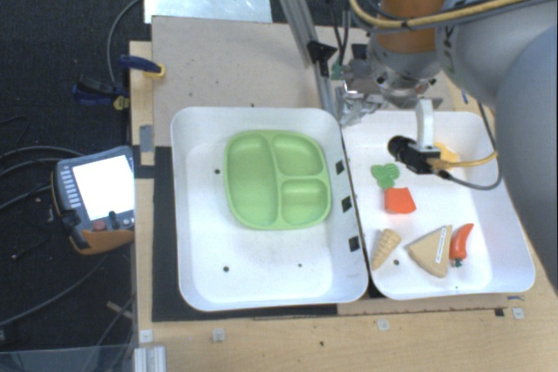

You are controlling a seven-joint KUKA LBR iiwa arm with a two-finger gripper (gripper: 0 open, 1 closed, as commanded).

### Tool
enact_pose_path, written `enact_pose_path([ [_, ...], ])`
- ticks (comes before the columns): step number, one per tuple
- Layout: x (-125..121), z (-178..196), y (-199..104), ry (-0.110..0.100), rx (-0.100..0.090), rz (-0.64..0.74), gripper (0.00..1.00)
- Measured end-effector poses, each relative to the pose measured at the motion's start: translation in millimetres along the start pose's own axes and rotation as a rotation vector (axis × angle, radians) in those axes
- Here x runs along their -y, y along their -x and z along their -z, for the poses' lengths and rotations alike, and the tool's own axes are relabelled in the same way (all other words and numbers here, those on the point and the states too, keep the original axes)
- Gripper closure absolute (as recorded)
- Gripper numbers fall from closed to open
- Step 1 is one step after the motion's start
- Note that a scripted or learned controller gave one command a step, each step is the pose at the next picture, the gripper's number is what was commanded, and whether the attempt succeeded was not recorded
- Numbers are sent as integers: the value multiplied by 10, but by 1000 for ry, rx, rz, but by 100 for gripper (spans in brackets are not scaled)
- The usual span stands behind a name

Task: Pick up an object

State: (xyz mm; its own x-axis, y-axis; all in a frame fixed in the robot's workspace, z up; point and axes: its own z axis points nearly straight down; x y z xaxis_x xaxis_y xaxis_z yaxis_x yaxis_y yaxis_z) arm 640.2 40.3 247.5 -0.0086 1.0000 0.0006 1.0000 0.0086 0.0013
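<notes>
The right bin holds several small objects: a green piece, an orange-red block, a waffle cone, a tan wedge, a red chili pepper and a yellow bit. My gripper hangs under the orange wrist at the far left corner of the right bin, by the divider between the bins. It is above and left of the green piece, apart from it. A black fitting with a yellow cable hangs from the arm over the bin.
A green divided plate lies in the left bin. A slanted metal pole rises behind the bins. A cardboard sheet lies at the back, and a handheld pendant sits left of the bench.
</notes>
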Motion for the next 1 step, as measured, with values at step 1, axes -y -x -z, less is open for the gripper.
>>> enact_pose_path([
  [1, -34, -112, -429, 1, 0, -2, 100],
])
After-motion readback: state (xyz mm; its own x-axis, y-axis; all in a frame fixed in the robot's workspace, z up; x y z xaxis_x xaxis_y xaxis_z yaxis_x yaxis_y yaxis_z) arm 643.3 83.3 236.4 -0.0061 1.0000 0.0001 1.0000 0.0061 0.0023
